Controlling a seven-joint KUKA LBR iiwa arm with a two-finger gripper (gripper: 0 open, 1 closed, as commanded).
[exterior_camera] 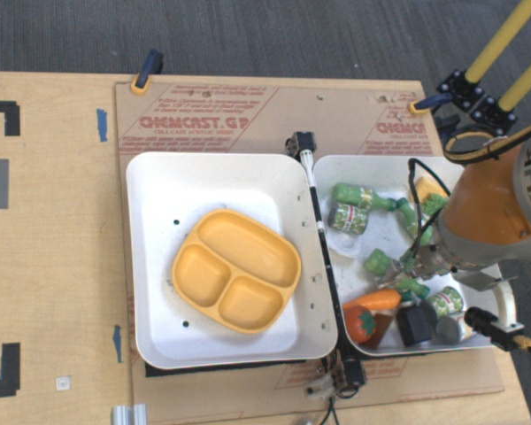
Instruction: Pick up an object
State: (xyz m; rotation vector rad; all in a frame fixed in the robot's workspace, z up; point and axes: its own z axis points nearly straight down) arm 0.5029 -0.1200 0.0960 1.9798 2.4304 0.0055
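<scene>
A pale wooden bench (44, 264) marked with black tape (4, 118) stands on grey carpet (248, 16).

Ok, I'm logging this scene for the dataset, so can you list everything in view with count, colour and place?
bins: two, white, side by side on the bench
tray: one, yellow, three compartments, in the left bin
cans: two with green labels, right bin, one at the back, one at the front
carrot: one, orange, front of the right bin
green toys: several, right bin, shapes unclear
black block: one, front of the right bin
clamps: two, at the board's back corners
arm: one, orange band, over the right bin
</scene>
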